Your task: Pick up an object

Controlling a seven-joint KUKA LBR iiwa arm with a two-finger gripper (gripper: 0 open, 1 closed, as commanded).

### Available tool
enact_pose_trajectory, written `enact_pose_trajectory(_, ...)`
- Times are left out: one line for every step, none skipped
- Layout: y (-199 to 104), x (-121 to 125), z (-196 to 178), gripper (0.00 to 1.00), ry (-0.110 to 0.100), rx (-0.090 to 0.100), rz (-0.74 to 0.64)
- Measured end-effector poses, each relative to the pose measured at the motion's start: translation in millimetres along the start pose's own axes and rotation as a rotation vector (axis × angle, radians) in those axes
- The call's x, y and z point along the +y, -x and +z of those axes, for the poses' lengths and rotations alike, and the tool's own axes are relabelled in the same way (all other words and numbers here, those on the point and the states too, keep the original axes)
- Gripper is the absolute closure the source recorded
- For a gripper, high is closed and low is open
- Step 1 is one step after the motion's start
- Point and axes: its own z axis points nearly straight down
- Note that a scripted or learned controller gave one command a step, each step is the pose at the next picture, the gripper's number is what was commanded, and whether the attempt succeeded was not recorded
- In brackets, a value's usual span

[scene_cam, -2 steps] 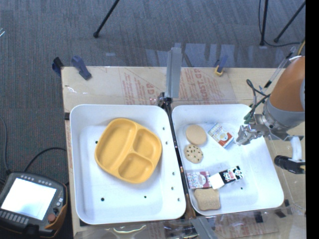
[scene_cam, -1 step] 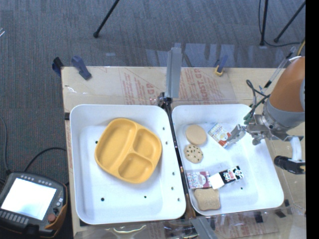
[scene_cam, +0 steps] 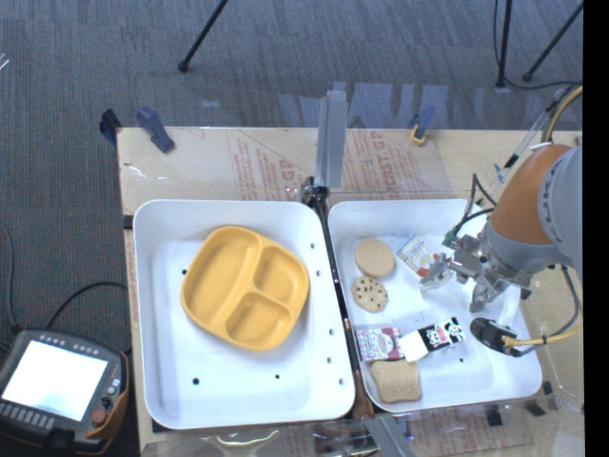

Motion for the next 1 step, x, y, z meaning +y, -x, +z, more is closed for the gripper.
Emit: enact_pose_trajectory(3.3,26.3,-101.7,0.00,0.014,0.001,-0.175)
